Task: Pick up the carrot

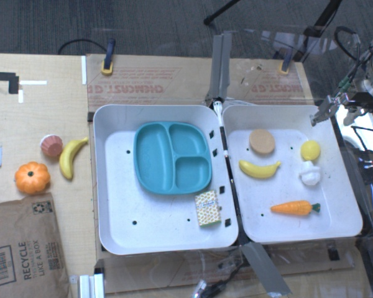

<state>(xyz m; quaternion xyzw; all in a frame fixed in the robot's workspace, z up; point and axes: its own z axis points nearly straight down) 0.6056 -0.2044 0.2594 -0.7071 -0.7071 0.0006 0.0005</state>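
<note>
1. In the right bin, near the front edge: the carrot, lying flat on its side, orange end to the left, green top to the right.
2. Nothing touching the carrot; bare white floor all around it.
3. Behind the carrot, in the same bin: a yellow banana, curved like a smile.
4. Farther back: a round tan cookie, just behind the banana.
5. Over to the right of these: a lemon, with a small white lump just in front of it.
6. Up at the far right corner of the right bin: the gripper, well apart from the carrot and holding nothing that can be seen.
7. Too small and blurry to tell if the jaws are spread or pressed together.
8. In the left bin: a blue plate with three parts, nothing on it.
9. Just in front of the plate, by its right corner: a small yellow-patterned box.
10. Out on the wooden table, left of both bins: a little pumpkin, a second banana and a pink cupcake, all close together.
11. In front of the pumpkin: a brown cardboard box.
</note>
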